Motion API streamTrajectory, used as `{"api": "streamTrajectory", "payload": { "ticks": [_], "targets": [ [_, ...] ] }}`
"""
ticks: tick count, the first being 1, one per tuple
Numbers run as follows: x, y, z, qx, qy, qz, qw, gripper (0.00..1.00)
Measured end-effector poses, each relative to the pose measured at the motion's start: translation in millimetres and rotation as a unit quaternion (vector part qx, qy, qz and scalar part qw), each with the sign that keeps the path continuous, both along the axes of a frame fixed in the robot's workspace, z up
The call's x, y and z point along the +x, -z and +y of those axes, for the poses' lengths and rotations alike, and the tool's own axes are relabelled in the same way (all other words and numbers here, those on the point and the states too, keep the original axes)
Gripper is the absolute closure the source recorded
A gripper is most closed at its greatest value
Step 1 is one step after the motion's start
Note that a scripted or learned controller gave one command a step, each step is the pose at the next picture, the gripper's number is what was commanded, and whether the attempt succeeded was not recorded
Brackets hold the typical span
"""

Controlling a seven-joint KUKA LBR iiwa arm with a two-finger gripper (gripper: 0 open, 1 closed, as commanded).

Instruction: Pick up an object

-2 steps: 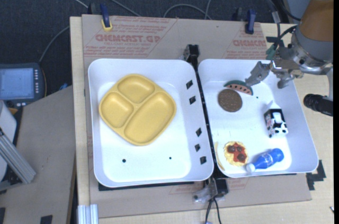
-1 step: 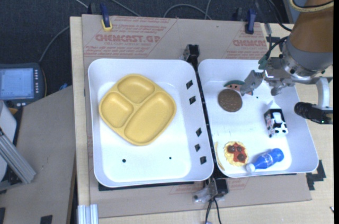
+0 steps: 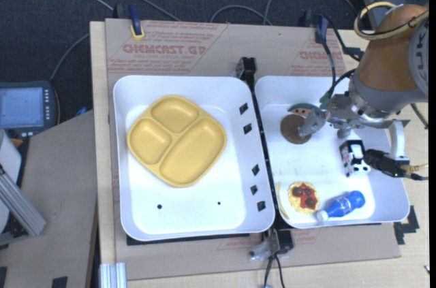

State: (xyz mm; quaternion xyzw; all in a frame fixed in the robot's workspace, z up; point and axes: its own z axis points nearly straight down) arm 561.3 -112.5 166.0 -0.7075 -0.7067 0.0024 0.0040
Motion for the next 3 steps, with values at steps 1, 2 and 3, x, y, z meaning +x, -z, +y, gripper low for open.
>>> {"api": "streamTrajectory", "payload": {
  "ticks": [1,2,3],
  "targets": [
    [-2.8,55.8,-9.5,0.0,0.0,0.0,1.0,0.0],
    [-0.4,40.9,-9.1,-0.0005,0.0,-0.005,1.0,1.0],
    [8.3,-18.6,-15.0,-0.002,-0.001,-0.008,1.0,1.0]
  ]
}}
